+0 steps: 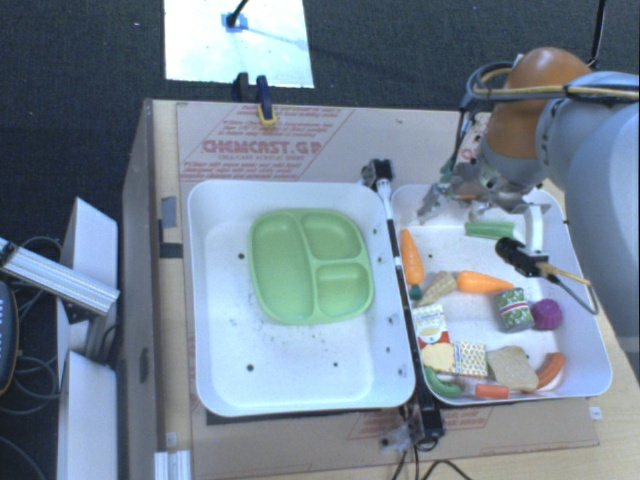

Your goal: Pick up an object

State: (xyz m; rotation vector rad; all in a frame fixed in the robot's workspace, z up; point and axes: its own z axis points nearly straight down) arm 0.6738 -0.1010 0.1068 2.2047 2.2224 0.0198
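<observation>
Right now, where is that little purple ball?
In the camera view, the small purple ball lies in the right white bin, near its right wall, beside the green-and-red can and above the bread slice.

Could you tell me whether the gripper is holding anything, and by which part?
That cannot be told: the gripper sits above the right bin's far edge.

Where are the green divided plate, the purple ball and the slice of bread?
Green divided plastic plate (283,268): camera view, large left compartment.
Small purple ball (546,314): camera view, its middle.
Brown bread slice (512,368): camera view, its top face.
</observation>
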